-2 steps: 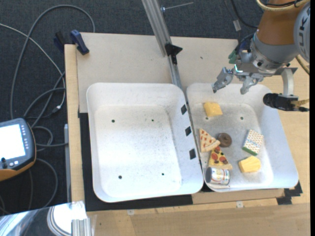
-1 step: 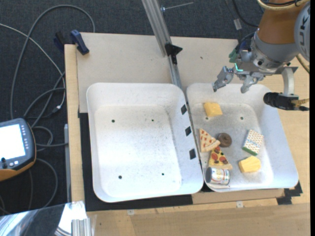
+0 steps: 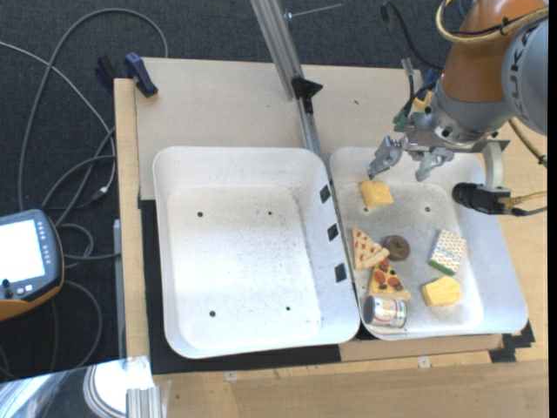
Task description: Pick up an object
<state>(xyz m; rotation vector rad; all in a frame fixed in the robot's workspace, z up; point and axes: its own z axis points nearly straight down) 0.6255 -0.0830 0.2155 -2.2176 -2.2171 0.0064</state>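
Observation:
My gripper [image 3: 406, 162] hangs open over the back of the right bin [image 3: 487, 320], nothing between its fingers. Just below its left finger lies a yellow cheese block [image 3: 377, 193]. Further forward in the same bin are a pizza slice [image 3: 367, 250], a brown chocolate donut [image 3: 397, 248], a second pizza slice [image 3: 387, 279], a patterned white-green sponge block [image 3: 448, 251], a yellow wedge [image 3: 442, 292] and a small tin can on its side [image 3: 386, 312].
The left bin [image 3: 239, 251] sits beside the right one, with a row of black clips [image 3: 333, 230] along the shared rim. A metal pole [image 3: 280, 42] slants across the back. A black cable [image 3: 483, 197] hangs by the wrist.

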